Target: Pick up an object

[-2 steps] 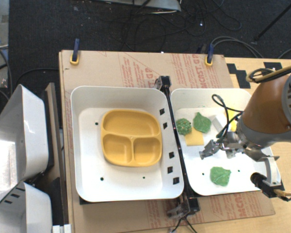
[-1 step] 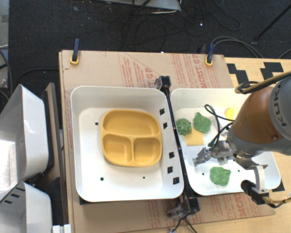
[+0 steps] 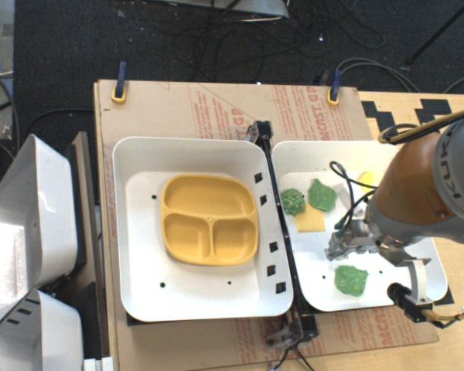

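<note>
Camera view: gripper low in right bin, just above green piece; fingers state cannot tell (too small). Other green pieces, yellow slice nearby. Yellow tray in left bin.

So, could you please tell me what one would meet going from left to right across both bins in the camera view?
Left bin → yellow divided tray → round green piece → yellow slice → leafy green piece → gripper → right bin's far rim
</note>
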`<state>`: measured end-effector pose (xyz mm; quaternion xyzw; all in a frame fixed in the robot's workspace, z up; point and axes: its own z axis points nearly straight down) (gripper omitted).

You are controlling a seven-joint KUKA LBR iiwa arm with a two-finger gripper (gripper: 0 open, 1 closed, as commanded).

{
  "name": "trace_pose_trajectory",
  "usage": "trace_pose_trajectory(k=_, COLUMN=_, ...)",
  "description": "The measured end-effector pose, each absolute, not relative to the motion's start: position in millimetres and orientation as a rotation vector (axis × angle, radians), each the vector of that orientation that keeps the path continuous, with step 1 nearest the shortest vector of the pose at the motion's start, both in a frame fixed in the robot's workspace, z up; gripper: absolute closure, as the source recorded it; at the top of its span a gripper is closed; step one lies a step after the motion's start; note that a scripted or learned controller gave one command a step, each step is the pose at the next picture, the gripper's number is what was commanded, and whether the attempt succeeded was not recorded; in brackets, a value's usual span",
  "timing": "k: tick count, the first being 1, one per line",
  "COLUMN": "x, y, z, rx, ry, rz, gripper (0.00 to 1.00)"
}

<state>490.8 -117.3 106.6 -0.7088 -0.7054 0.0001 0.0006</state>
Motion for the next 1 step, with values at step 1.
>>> trace_pose_trajectory(k=1, x=484.2, y=-113.5, z=164.8, rx=-2.22, ry=-2.226, rz=-0.002, gripper=1.0)
